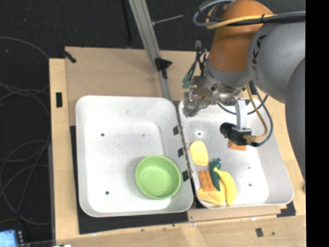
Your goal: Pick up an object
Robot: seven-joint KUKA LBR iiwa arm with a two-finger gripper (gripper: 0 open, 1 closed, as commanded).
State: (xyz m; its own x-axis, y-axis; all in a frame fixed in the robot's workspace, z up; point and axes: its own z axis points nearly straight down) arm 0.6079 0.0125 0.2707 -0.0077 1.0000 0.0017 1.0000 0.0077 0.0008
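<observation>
At the near edge of the tabletop (128, 230), my two white bins sit side by side. In the left bin (103, 122) a green bowl (158, 176) stands upright near the front right corner. In the right bin (267, 179), crowded into the front left corner, lie a yellow banana (227, 186), an orange block (204, 179), a flat yellow piece (209, 197) under them and a small dark green thing (215, 166) across the top. Just behind these, a pale yellow lemon-like object (198, 153) rests against the wall between the bins. Farther back, my hand (191, 106) hovers over the right bin's rear left corner, by the dividing wall, apart from the objects. I cannot tell whether it is released or clenched; nothing shows between its tips.
</observation>
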